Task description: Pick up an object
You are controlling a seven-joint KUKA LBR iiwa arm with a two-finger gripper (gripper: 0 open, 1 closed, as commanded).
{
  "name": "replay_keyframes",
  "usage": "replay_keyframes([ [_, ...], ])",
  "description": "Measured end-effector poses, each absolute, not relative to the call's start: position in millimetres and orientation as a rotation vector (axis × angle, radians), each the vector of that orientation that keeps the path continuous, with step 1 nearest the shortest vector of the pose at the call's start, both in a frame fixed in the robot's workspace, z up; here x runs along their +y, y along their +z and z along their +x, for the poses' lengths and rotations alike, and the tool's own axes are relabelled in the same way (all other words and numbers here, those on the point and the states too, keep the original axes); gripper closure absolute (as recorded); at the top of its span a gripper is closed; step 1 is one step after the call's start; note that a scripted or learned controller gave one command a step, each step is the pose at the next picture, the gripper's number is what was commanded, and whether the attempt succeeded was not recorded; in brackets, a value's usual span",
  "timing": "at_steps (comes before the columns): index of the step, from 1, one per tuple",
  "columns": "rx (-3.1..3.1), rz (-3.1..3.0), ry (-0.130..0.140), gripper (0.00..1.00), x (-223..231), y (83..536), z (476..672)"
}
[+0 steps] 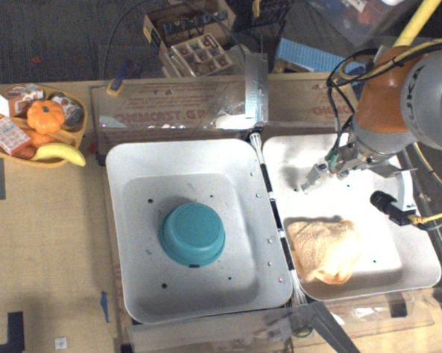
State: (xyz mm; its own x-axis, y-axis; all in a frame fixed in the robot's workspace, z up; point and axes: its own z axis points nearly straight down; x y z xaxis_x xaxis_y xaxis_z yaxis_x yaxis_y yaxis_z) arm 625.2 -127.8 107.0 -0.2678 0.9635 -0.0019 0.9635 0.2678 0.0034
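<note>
While the arm (406,97) reaches in from the right of the camera view, its tool (314,175) hangs over the far-left part of the right bin (413,272), near the wall shared with the left bin (138,289). Whether it is spread or pressed together cannot be told at this slant; nothing is seen between its tips.

Candidate objects: a crumpled tan cloth (326,249) lies in the right bin against its near-left corner, close to the shared wall. A teal bowl (193,234), apparently upside down, sits near the middle of the left bin. The tool stands apart from both, nearer the cloth. In my judgement the tool is placed for a descent in the right bin, but the cloth lies nearer the front edge than the tool does, so a shift would be needed first.

Obstructions: the shared wall beside the cloth leaves little room for a finger on that side. A black fitting (389,205) on the arm's cabling hangs over the right bin.

Elsewhere on the surface: a yellow dish of toy food (33,125), banana at its rim, at the far-left corner, well apart. Boxes (198,50) lie beyond the far edge.
</note>
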Motion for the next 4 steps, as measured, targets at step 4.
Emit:
replay_keyframes([
  [4, 2.388, 2.035, 0.001, 0.00, -154, 107, 543.9],
])
